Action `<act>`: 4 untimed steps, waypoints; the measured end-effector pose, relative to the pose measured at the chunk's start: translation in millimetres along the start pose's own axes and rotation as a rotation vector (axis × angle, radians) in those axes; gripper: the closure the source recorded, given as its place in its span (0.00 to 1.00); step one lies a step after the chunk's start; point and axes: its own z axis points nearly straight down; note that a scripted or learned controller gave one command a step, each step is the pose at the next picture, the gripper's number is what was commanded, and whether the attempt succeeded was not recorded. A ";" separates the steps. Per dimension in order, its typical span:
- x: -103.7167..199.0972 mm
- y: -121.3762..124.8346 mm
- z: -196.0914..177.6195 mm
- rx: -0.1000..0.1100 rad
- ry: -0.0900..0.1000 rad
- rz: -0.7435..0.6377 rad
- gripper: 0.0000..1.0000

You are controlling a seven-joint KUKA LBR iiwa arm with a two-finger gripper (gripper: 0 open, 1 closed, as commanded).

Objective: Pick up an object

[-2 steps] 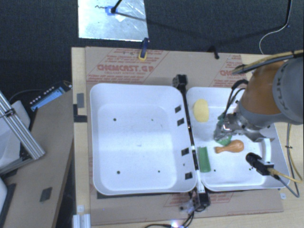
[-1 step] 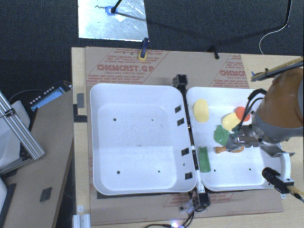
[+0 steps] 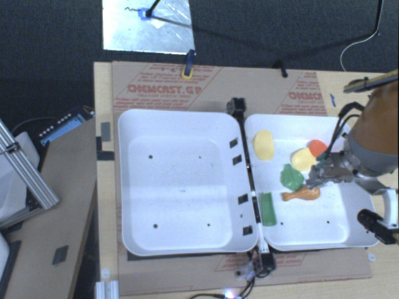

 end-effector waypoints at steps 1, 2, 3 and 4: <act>-33.0 1.1 -147.0 -0.013 -0.004 0.002 1.00; -91.5 88.5 -142.3 -0.001 -0.004 0.003 1.00; -70.4 134.3 -149.5 0.001 0.000 -0.003 1.00; -29.5 162.5 -155.8 0.001 0.001 -0.004 1.00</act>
